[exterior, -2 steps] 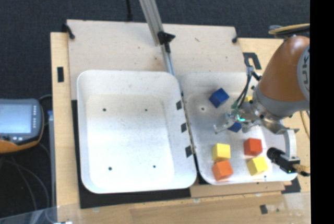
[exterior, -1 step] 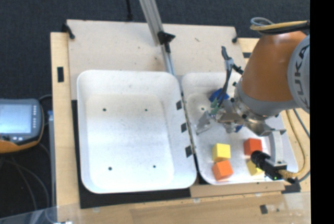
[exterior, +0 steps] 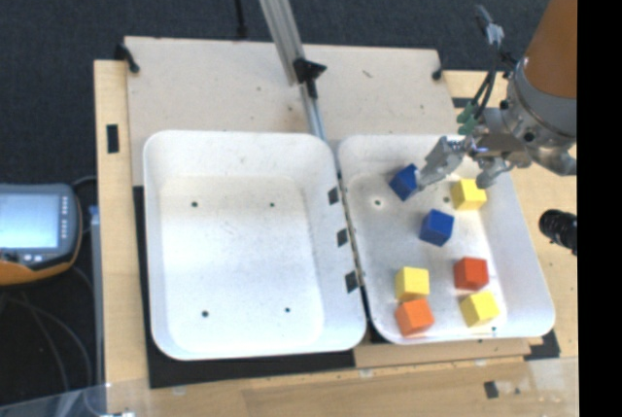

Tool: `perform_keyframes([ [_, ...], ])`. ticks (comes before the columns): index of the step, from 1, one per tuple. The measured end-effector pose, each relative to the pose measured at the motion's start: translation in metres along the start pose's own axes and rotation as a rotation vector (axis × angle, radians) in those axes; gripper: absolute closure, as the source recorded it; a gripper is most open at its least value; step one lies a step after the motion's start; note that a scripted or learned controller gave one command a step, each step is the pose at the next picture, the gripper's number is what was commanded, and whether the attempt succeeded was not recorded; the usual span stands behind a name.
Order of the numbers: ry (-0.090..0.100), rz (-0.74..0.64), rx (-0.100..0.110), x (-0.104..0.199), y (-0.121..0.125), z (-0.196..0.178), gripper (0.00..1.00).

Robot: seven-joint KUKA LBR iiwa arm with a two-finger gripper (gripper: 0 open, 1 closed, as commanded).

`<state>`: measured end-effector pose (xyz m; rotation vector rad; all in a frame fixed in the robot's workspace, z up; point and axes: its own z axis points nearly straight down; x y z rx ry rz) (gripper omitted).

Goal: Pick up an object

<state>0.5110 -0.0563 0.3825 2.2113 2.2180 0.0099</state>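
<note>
Camera view: claw (exterior: 465, 162) is spread, one finger beside the upper blue cube (exterior: 404, 181), the other by the upper yellow cube (exterior: 467, 194); nothing is pinched. Likely target: that blue cube, lying isolated in the right bin (exterior: 515, 308), so a finger has room. Other cubes sit nearer the bin's front.

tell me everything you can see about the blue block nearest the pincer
The blue block is a small cube, plain and matte, likely wood or foam. It appears tilted, one corner pointing down-left. It is in the right bin, near its upper left part. One finger of the pincer reaches its upper right edge and seems to touch it; I cannot tell whether it is gripped. No other block touches it.
</note>
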Motion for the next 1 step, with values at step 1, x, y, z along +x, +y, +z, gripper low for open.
perform_keyframes([
  [1, -0.001, -0.014, 0.006, 0.0000, -0.0001, -0.0070, 1.00],
])
